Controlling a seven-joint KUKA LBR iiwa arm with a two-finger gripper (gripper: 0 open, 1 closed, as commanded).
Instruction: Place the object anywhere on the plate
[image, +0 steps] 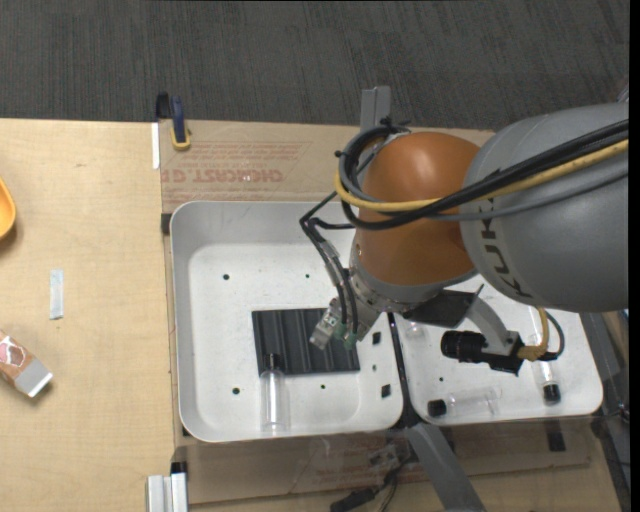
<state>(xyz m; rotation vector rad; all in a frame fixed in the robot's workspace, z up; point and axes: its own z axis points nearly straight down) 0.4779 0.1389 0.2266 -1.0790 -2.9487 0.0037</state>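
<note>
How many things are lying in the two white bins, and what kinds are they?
Dark ribbed plate: 1
Clear tube by the plate's front corner: 1
Clear tube in the right bin: 1
Total: 3 things that I can make out. The arm hides much of the right bin, so more may lie under it.

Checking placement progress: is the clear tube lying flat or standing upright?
Lying flat. The clear tube stretches lengthwise on the left bin's floor, one end touching the dark plate's front edge.
</note>
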